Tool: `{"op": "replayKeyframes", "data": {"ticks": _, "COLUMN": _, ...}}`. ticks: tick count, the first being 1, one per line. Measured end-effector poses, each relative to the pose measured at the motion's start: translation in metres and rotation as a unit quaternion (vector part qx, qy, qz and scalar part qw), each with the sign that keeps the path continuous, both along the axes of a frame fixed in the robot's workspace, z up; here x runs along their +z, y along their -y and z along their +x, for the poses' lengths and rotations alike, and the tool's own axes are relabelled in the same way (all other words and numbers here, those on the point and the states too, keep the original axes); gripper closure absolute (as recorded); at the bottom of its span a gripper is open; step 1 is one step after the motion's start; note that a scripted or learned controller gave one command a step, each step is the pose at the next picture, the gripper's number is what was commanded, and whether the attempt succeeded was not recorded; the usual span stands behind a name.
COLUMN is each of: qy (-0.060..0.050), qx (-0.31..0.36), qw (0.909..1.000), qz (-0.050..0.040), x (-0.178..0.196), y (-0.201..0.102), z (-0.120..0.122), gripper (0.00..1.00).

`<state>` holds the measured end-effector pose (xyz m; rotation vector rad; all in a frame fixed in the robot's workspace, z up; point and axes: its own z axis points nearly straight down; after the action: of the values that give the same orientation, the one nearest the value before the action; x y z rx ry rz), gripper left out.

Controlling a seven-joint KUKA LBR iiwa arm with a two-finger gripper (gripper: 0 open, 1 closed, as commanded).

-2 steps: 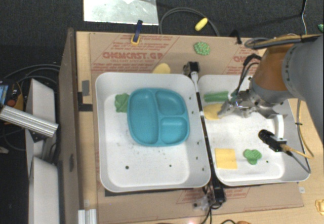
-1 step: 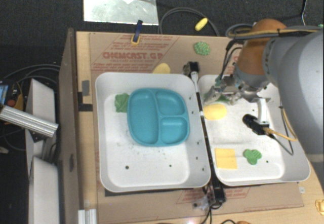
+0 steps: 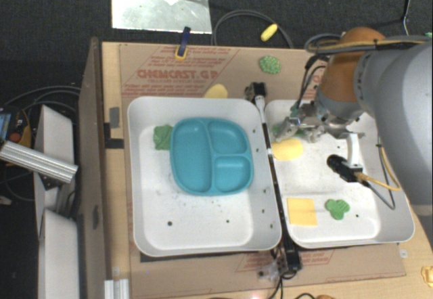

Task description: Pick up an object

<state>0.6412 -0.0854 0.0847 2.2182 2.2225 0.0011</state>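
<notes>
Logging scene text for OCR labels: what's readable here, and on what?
"CHEMCAST G P", red print, partly legible, on the brown cardboard sheet behind the left bin.
Smaller red lines under it on the same sheet: too blurred to read.
Red print on the cardboard edge in front of the bins: too blurred to read.

Grey arm (image 3: 396,98), claw (image 3: 287,127) lowered.

The grey arm (image 3: 396,88) reaches in from the right, its gripper (image 3: 292,127) low over the right bin (image 3: 385,220), near that bin's upper left corner. A pale yellow object (image 3: 287,149) lies just below the gripper. Farther down the same bin sit a yellow square block (image 3: 302,211) and a small green piece (image 3: 337,208). The left bin (image 3: 196,223) carries a blue divided tray (image 3: 210,155), with a green item (image 3: 162,136) at its left edge.
</notes>
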Motion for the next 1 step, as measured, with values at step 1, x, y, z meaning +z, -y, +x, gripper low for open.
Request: {"op": "replayKeyframes", "data": {"ticks": 1, "qy": -0.001, "qx": -0.001, "qw": 1.0000, "qz": -0.0001, "x": -0.0004, "y": 0.0016, "z": -0.0158, "gripper": 0.00}}
